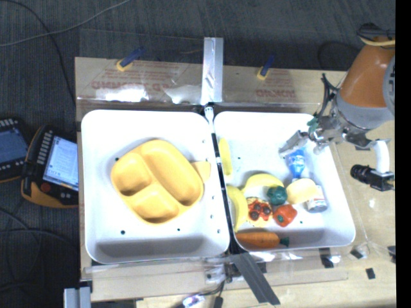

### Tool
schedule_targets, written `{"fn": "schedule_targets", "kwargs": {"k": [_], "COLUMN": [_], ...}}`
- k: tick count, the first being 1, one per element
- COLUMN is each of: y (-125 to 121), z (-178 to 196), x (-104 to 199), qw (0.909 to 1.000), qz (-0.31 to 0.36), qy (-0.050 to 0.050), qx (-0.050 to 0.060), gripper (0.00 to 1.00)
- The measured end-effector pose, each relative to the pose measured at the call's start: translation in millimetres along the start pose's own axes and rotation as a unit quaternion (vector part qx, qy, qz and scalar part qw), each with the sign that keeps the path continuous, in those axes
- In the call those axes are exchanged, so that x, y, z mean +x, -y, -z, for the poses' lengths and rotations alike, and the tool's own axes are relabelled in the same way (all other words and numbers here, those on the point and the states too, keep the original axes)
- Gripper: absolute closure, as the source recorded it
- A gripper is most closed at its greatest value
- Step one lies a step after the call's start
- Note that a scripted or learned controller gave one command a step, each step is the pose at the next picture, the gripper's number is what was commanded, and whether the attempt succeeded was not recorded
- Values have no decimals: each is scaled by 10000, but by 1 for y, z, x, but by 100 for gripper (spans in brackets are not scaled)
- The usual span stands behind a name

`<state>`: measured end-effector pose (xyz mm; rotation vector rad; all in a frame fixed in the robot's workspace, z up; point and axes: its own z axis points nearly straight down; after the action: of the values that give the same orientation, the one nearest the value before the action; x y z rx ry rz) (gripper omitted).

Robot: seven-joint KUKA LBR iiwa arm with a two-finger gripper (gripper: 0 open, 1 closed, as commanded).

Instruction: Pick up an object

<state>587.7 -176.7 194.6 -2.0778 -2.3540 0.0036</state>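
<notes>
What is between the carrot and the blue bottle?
In the camera view, toy food sits between the carrot and blue bottle: a teal ball and a red pepper.

Dark grey carpet (pixel 192 11) covers the floor along the top and left side. Thin black cables (pixel 38 24) run across it near the top left corner. A pale wooden bench (pixel 376 226) stands on it, its bare top showing along the right edge. A clear plastic sheet (pixel 160 82) with red print lies along the bench's back edge, held by two blue-and-yellow clips (pixel 130 58). A metal strip (pixel 212 69) crosses the sheet at its middle. On the carpet at the left edge lies an orange-cased pendant (pixel 51 169) with a lit screen. Light is even and soft.
</notes>
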Motion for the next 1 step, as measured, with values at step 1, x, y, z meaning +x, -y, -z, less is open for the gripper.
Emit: {"fn": "schedule_targets", "kwargs": {"k": [1], "y": [21], "z": [61], "x": [62], "qw": [9998], "qz": [198], "qy": [0], "qx": [-11], "gripper": [0]}}
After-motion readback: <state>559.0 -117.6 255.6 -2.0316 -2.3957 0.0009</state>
